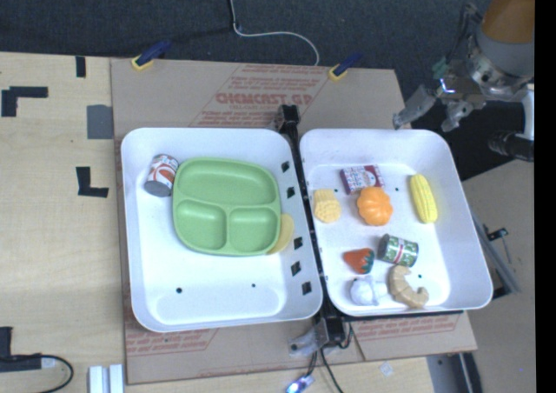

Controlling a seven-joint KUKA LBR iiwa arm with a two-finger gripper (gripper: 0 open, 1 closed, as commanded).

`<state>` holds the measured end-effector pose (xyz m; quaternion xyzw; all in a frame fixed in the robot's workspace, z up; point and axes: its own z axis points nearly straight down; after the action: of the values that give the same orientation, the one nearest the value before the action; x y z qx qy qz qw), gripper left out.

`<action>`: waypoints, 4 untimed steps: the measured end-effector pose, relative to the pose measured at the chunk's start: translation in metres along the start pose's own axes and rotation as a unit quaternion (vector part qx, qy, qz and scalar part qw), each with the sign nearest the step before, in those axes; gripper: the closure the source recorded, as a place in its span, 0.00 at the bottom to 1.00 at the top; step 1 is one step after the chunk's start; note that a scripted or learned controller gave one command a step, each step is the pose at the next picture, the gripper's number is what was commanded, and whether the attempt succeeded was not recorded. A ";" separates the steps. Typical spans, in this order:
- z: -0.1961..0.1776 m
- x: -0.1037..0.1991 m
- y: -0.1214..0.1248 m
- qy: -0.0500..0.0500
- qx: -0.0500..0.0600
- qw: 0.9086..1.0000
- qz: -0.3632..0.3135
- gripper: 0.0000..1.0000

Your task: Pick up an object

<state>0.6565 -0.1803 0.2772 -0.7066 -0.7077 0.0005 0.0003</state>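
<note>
Several toy foods sit in the right bin [460, 209]: an orange [374, 205] at its centre, a corn cob [423, 197] by the right wall. My gripper [427, 111] hangs open and empty beyond the back right corner; next I'd descend over the orange.
</note>
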 end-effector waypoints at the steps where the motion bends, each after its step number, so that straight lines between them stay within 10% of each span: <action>1: -0.168 0.060 -0.020 -0.001 -0.010 1.000 -0.003 0.00; 2: -0.166 0.056 -0.020 -0.001 -0.001 1.000 0.000 1.00; 3: -0.264 0.016 -0.008 -0.002 -0.006 1.000 0.002 1.00; 4: -0.260 -0.006 -0.105 -0.001 -0.001 1.000 0.003 1.00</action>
<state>0.5517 -0.1867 0.5369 -0.7086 -0.7056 0.0002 -0.0008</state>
